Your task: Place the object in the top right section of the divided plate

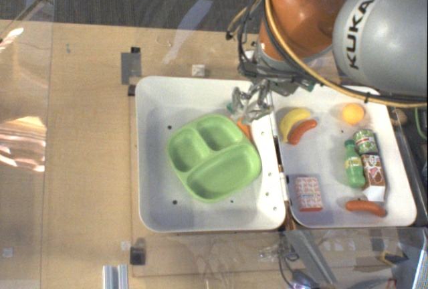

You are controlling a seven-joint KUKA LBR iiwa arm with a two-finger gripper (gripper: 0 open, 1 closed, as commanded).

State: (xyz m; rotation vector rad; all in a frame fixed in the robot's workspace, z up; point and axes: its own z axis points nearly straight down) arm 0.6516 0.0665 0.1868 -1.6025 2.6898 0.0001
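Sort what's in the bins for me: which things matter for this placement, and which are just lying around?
In play:
- green divided plate, left bin
- gripper, above the plate's top right corner
- small orange object under the gripper

Lying about, right bin:
- banana
- two sausages
- orange ball
- green bottle
- pink packet

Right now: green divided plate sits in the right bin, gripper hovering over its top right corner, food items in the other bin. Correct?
Not quite. The camera view shows the green divided plate in the left bin, not the right one. The rest holds: the gripper is over the plate's top right corner, and the food items, such as the banana and the orange, lie in the other bin.
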